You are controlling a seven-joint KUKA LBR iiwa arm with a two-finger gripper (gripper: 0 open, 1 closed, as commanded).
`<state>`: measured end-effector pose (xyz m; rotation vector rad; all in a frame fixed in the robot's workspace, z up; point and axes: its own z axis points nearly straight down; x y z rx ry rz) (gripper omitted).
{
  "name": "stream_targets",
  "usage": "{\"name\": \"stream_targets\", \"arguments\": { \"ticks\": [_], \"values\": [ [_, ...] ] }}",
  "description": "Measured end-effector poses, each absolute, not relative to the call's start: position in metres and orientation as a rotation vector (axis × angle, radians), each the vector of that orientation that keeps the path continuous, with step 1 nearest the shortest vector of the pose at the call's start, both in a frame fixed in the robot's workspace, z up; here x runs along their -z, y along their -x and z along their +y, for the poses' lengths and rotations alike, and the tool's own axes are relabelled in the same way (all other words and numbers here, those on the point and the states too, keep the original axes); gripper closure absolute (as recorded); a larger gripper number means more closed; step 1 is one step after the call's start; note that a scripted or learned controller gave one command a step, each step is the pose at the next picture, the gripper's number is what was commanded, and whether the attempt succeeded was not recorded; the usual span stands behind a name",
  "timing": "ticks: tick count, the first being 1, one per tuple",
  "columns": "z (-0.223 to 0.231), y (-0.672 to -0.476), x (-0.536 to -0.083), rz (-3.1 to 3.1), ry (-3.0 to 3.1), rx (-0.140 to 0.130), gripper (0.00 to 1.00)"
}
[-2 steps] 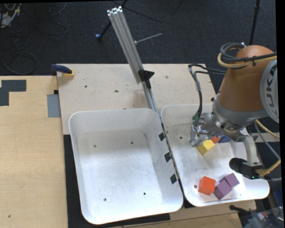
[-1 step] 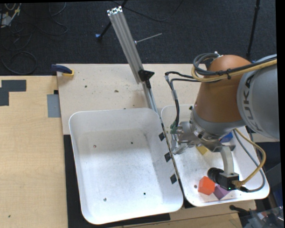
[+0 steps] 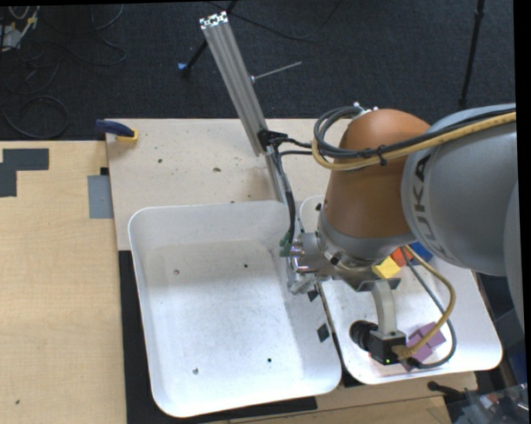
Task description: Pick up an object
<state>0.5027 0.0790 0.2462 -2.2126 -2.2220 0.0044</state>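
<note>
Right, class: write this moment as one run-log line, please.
arm: over right bin | purple block, yellow block: in right bin | hold: cannot tell

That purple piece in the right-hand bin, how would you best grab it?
Probably from straight above, closing across its narrow width. The purple block lies flat and low near the front wall of the right bin, so a sideways approach looks cramped. A cable crosses part of it, so its full shape is unclear.
</note>
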Motion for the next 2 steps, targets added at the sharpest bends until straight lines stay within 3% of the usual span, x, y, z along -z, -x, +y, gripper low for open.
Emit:
{"name": "stream_targets", "arguments": {
  "ticks": [1,2],
  "values": [
    [0.0914,-0.5002,-0.2288,-2.218,2.217,-0.009,1.00],
    [0.0901,-0.5007,-0.2297,-2.215,2.223,-0.006,0.00]
  ]
}}
